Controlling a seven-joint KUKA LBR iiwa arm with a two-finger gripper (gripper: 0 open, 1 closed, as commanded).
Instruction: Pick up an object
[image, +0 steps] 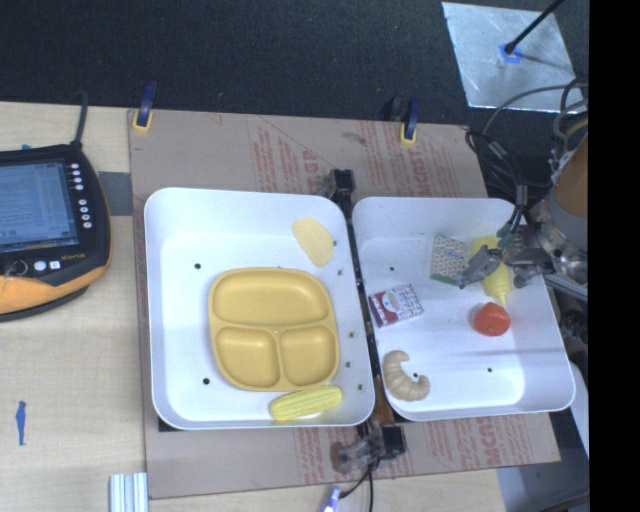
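Note:
My gripper (488, 262) reaches in from the right edge and hangs over the upper right part of the right bin (530, 385). It is just above a yellow object (497, 285) and right beside a small green-grey packet (449, 257). A red tomato (491, 319) lies a little nearer the front, below the yellow object. A croissant (405, 376) rests at the bin's front left, and a small red-and-white packet (395, 303) lies near its left wall. The gripper partly covers the yellow object.
The left bin (165, 300) holds a yellow divided plate (271, 327), a pale yellow chip-shaped piece (313, 240) and a corn cob (305, 402). A tablet in an orange case (45, 225) sits at the far left. Cables run at the upper right.

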